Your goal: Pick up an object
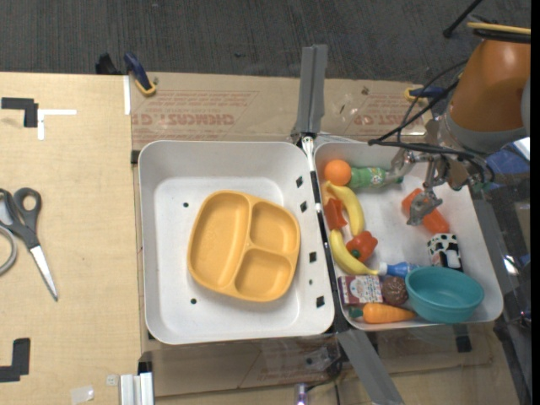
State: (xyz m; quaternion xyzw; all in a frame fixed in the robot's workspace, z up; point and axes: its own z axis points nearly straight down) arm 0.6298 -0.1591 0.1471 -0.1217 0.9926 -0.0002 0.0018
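End effector hanging over the right bin, right above an orange piece

Nearest me, a carrot [386,313] and a teal bowl [444,293] are sitting at the front of the right bin [488,251], a yellow divided plate [244,245] is lying in the left bin [160,251], and scissors [29,234] are resting on the desk [67,184]; further back the end effector [419,211] is hovering by the orange piece [427,212], fingers close together, though whether it's gripping, I can't tell, with bananas [348,226] and an orange ball [337,172] alongside.
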